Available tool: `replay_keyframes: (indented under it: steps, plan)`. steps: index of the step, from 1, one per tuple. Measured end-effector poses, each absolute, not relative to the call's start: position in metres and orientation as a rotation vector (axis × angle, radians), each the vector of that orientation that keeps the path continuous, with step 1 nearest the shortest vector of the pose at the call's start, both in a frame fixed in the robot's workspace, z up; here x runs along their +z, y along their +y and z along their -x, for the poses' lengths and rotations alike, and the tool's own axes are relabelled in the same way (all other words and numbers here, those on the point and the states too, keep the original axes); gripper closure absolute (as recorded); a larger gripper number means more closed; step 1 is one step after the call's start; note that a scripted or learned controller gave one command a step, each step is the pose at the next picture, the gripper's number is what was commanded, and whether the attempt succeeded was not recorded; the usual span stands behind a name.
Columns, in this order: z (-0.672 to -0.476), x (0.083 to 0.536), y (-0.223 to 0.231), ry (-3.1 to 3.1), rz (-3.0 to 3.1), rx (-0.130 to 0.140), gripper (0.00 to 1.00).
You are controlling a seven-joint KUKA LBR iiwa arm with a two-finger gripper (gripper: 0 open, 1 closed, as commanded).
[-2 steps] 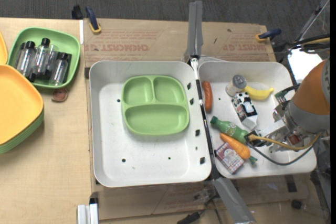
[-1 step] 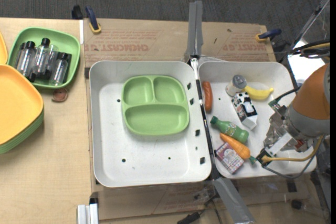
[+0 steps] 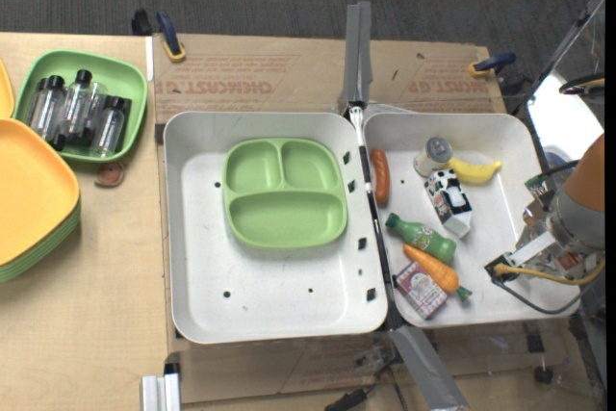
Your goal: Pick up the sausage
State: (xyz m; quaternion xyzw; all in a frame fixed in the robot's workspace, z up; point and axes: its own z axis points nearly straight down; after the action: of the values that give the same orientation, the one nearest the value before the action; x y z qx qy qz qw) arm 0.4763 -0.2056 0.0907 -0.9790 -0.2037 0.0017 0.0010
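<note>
Sausage [image 3: 381, 177] lies right against the left wall of the right bin [image 3: 510, 125], so I fear my end effector [image 3: 539, 255], far off by the right edge (I cannot tell its grip), may bump the wall and slip.

The cardboard [image 3: 289, 77] under the bins carries red print, upside down from here: "CHEMCAST" on the stretch behind the left bin [image 3: 192, 236], and "CHEMCAST GP" behind the right bin [image 3: 520, 207]. The small carton [image 3: 450, 201] and the pink packet [image 3: 420, 290] have printing too, but it is too small to read.
</note>
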Motion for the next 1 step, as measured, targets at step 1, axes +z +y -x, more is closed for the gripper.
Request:
replay_keyframes:
  steps: [1]
  plan:
    - [-0.4760, 0.1053, -0.2219, -0.318, 3.123, 0.008, 1.00]
